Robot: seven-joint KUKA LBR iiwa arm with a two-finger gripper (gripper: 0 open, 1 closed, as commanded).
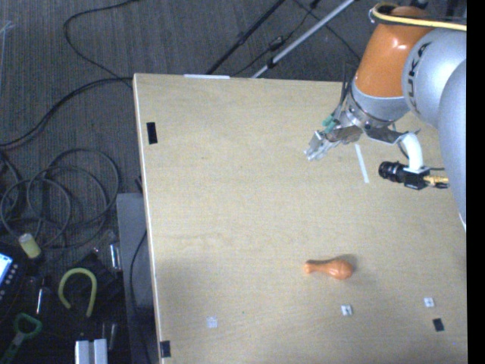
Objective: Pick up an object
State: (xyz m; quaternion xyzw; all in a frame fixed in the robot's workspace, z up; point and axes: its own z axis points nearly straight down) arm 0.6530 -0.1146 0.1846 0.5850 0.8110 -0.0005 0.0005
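We count one orange pear-shaped object [330, 268] lying on one tan table [227, 203], along with one thin white stick [361, 162]. Three small white square markers [346, 309] dot the table's near end, and three small black tabs [152, 133] sit at its edges. One grey-and-orange arm [409, 59] reaches in, carrying one gripper [322, 144]. On the floor beside the table, we count one green hook-shaped item [77, 288] among several black cables [61, 196].

I'm looking down on a robotics lab: a grey-and-orange robot arm [413, 59] over a pale wooden bench [250, 218], black cables [61, 180] coiled on dark carpet [68, 44], metal tripod legs [318, 17].
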